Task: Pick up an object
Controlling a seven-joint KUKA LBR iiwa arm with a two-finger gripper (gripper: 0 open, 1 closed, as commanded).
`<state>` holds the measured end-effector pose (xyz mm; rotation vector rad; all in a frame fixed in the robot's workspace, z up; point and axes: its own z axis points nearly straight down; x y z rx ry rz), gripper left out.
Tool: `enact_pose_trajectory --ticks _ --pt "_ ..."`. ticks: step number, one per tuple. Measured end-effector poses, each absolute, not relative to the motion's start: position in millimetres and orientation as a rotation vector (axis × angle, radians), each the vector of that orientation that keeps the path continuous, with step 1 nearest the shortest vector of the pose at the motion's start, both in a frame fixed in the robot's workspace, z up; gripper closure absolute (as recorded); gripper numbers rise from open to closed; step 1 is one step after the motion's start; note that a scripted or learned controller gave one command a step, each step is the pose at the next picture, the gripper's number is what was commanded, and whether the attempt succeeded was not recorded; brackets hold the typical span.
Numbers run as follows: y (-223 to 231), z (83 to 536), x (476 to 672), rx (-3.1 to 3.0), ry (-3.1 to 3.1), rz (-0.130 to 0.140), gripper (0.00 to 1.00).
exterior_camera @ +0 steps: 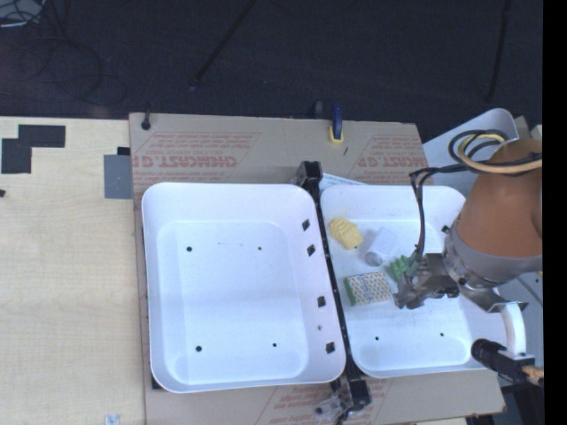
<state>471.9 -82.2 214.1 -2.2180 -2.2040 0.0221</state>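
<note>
hand (409, 292) low in right bin (416, 361), beside green thing (400, 266) and patterned pad (368, 287); open or closed, cannot tell. could bump both, grab nothing.

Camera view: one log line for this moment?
arm: over right bin | gripper: low by green object, patterned block | grasp: unconfirmed | yellow object: untouched
</note>
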Motion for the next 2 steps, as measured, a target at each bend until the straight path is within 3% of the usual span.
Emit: enact_pose_trajectory --ticks 1,2 --pt "-42 348 541.3 -2.222 -2.235 -0.016 1.00" --pt "23 342 474.6 -2.210 -2.224 0.005 1.00"
